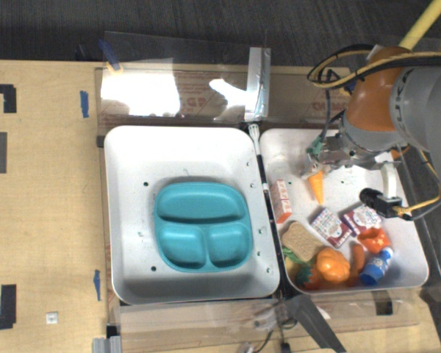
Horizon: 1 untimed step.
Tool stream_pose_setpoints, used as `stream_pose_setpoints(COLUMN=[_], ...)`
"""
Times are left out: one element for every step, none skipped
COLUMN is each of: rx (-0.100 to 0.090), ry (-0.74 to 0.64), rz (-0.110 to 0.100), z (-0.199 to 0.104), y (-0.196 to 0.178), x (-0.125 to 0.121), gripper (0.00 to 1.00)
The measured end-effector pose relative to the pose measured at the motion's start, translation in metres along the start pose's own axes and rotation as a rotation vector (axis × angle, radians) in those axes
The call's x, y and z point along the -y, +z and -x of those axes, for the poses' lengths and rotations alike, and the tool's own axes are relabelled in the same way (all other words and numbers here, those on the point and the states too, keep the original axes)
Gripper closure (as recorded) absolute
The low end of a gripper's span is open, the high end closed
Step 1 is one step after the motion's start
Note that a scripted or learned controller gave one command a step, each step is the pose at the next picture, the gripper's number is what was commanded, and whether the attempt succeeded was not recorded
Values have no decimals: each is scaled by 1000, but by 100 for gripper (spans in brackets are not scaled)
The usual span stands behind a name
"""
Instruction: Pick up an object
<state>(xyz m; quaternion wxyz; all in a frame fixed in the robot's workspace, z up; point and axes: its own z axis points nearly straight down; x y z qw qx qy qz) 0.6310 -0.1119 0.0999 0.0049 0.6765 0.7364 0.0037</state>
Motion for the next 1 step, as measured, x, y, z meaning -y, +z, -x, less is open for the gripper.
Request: stream_pose_setpoints(rx=[-1], ry=[67], rz=[-2], z=[-42], y=[-99], x=[-42], gripper=[100])
